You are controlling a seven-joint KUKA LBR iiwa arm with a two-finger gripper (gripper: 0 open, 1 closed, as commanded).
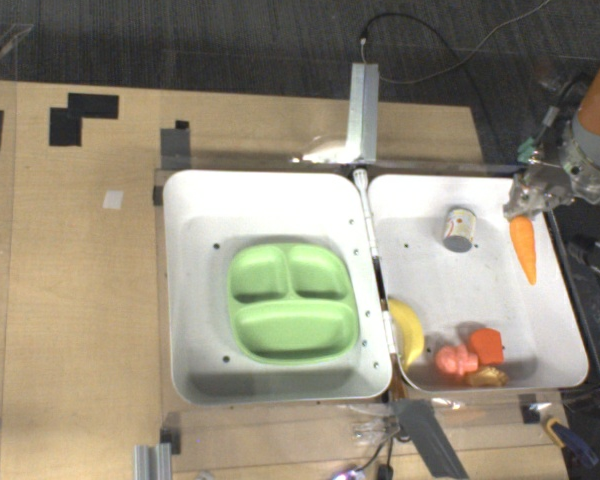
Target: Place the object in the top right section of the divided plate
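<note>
The green divided plate (292, 301) lies in the left bin (195, 268), with two small sections at its far side and one long section at its near side. An orange carrot (524, 250) is in the right bin (420, 218) by the right wall, thick end toward the back. My gripper (528, 202) sits at the bin's back right corner, right at the carrot's thick end. I cannot tell whether it touches the carrot.
The right bin also holds a small silver can (460, 228) at the back, a banana (408, 330) by the divider, and a pink item (455, 360), an orange block (487, 345) and a brown piece (488, 376) at the front.
</note>
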